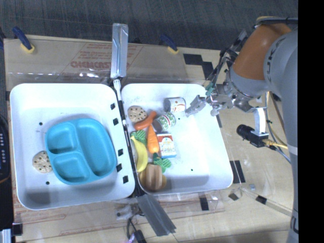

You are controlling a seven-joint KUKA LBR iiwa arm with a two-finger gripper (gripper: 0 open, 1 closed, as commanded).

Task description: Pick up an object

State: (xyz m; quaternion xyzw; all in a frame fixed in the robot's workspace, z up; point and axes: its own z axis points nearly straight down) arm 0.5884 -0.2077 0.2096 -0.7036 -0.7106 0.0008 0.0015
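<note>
— Cookies first? One cookie [42, 162] is lying at the far left of the left bin [20, 100], just beside the blue divided plate [80, 150] that is taking up most of that bin's floor.

— And past the divider?

— The right bin [212, 161] is holding everything else, bunched along its left side. A second cookie [136, 113] is sitting near the top, with a carrot [151, 138] running down below it and a red-orange piece [146, 120] lying slantwise between them. A banana [140, 155] is curving along the bin's left wall, touching the carrot, and a brown rounded item [152, 176] is resting at the bottom of the pile.

— Anything boxed or tinned?

— A small red carton [166, 145] is lying just right of the carrot, a green-labelled can [166, 120] is tipped on its side above it, and a pale silvery can [175, 105] is sitting higher still.

— Where is the arm?

— It is reaching in from the right, and the gripper [195, 106] is hanging over the upper right bin, just beside the silvery can — close, though whether touching I cannot tell.

— Holding anything?

— Nothing is showing between its fingers; how wide they are standing I cannot tell.
</note>
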